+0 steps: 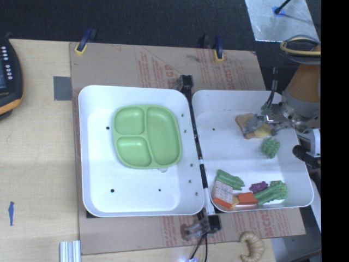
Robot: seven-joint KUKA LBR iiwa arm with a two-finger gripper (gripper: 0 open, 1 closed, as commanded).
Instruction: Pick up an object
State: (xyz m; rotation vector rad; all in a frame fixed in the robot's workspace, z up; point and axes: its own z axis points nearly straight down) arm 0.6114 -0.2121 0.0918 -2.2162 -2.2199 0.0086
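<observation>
The arm (303, 86) reaches in from the right edge, its orange band above the wrist, and bends down into the right bin (218, 146), with the end effector (255, 125) low over the upper part of that bin, at a tan object (244, 122) lying there; whether it is wide or narrow I cannot tell. A green leafy piece (270, 147) lies just below it, more toy foods (248, 190) cluster at the bin's lower edge, and a green divided plate (147, 136) sits in the left bin (92, 162).
</observation>
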